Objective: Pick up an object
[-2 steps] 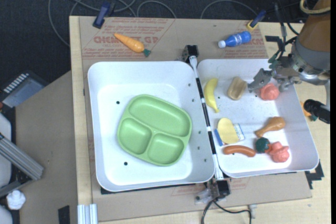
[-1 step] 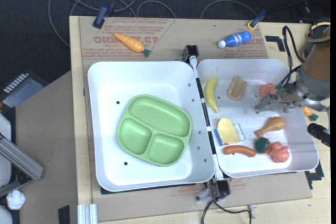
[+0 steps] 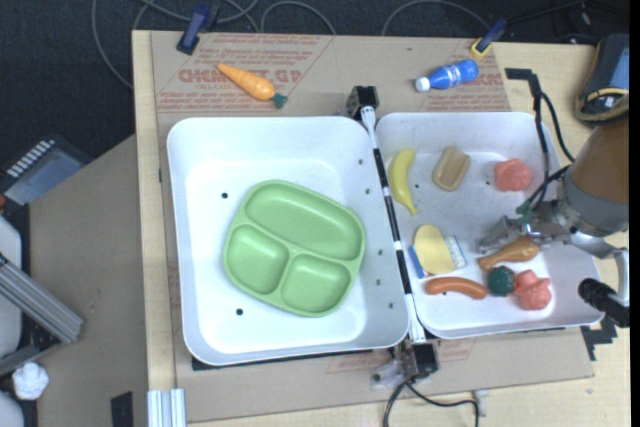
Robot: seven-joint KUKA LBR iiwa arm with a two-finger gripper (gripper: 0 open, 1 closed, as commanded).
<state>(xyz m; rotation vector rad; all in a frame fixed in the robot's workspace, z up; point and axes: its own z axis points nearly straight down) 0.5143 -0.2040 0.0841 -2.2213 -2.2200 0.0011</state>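
The jaws hang low in the right bin, just above a brown drumstick-shaped toy, and whether they are released or clenched cannot be told. Crowded close are a sausage, a green piece, a red lump, a yellow wedge, a banana, a tan block and a pink lump. The left bin holds a green divided plate, while a carrot and a blue bottle lie on the bench behind.

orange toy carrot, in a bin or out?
Out. The orange toy carrot lies on the cardboard bench top, beyond the left white bin's far rim.
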